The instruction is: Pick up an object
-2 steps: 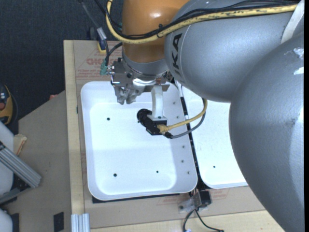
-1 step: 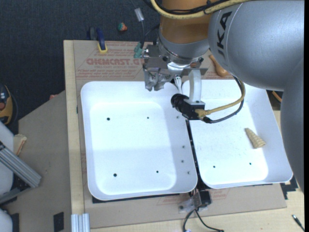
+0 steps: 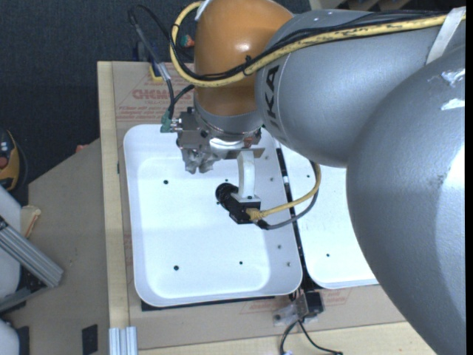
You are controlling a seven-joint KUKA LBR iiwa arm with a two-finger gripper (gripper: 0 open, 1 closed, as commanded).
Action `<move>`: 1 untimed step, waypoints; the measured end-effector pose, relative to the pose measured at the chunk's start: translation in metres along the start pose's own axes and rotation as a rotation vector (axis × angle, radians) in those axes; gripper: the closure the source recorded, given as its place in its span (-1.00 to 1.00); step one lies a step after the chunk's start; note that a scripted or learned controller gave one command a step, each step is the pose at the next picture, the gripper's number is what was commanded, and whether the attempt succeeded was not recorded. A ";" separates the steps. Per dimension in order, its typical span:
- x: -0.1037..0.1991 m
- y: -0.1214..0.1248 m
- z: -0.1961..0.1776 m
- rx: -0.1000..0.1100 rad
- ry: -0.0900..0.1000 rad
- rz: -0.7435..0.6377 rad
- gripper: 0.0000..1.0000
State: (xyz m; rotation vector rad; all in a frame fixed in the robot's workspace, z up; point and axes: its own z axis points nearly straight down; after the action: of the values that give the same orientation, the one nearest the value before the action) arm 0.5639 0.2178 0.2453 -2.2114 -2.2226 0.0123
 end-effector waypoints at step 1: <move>-0.023 -0.029 -0.064 -0.012 0.002 0.007 1.00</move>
State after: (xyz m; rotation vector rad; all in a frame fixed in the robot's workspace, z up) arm 0.5355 0.1950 0.3091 -2.2242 -2.2195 -0.0027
